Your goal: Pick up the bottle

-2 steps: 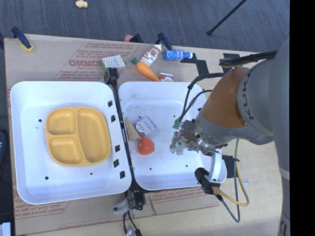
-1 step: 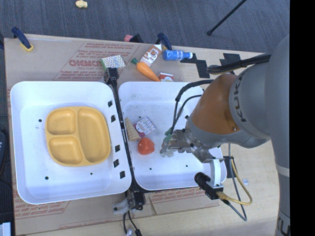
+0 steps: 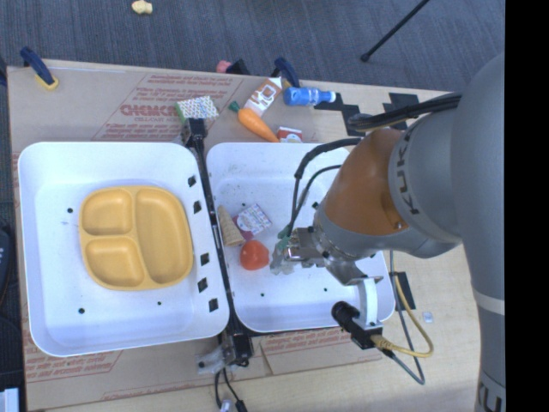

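Note:
A small blue bottle (image 3: 307, 97) lies on its side on the bench, behind the right bin (image 3: 257, 312) and outside it. Beside it lies a white bottle with an orange label (image 3: 262, 95), also outside the bin. My gripper (image 3: 288, 255) hangs low over the middle of the right bin, far from both bottles. It is just right of a red round thing (image 3: 253, 255) on the bin floor. Nothing shows in its grasp. The arm's orange band (image 3: 364, 197) covers the bin's right part.
In the right bin a tan wedge (image 3: 229, 227) and a small red-and-white packet (image 3: 253, 219) lie near the left wall. A yellow divided plate (image 3: 135, 235) fills the left bin (image 3: 43, 316). An orange carrot (image 3: 256, 124) and a patterned packet (image 3: 196, 107) lie behind the bins.

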Robot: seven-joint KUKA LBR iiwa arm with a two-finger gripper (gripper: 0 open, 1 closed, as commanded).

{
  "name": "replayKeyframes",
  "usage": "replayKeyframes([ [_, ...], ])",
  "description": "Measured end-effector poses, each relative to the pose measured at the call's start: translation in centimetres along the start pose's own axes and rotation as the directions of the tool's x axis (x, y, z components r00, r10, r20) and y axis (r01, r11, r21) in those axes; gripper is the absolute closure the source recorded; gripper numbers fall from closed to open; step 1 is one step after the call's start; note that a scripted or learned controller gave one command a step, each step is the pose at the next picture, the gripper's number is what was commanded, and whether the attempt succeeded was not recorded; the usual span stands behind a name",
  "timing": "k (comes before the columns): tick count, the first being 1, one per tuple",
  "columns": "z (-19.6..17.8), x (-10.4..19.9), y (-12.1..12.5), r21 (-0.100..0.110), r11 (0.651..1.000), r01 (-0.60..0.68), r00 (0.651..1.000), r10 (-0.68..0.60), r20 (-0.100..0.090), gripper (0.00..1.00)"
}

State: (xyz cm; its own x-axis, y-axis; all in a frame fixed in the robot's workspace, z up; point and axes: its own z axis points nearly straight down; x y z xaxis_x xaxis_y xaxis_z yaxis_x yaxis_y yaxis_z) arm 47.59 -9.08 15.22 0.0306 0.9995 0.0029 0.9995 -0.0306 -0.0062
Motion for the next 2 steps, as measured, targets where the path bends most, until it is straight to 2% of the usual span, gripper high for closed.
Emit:
replayKeyframes([
  [1, -9.8, -2.9, 0.1, -0.005, 0.99, 0.138, 0.99, -0.138, 0.004, 1.0],
  [2, -1.7, -0.7, 0.0, 0.0, 0.986, 0.166, 0.986, -0.166, 0.001, 1.0],
])
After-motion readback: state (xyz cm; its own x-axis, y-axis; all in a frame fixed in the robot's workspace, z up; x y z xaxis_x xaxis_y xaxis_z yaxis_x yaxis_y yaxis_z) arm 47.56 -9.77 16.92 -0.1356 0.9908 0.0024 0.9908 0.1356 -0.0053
